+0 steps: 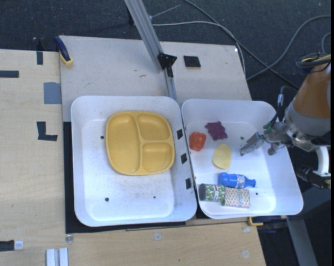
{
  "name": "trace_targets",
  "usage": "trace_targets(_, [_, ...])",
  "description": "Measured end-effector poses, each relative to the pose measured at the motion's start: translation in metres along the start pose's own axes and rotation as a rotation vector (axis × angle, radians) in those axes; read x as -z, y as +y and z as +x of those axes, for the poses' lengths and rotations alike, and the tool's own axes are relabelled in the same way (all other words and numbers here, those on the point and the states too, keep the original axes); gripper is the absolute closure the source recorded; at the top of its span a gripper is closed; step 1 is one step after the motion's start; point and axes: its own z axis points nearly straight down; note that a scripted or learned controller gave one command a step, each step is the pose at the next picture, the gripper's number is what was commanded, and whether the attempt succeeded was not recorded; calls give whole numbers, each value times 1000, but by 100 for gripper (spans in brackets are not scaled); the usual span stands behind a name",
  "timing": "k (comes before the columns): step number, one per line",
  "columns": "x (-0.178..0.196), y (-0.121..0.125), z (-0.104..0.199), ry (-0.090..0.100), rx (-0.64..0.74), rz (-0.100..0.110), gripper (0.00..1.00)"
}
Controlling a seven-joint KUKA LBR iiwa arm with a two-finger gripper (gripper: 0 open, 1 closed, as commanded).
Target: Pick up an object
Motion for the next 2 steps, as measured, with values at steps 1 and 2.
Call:
trace_targets(1, [-44, 1, -2, -1, 0, -2, 0])
trace_targets(2, [-64, 2, -2, -3, 0, -8, 0])
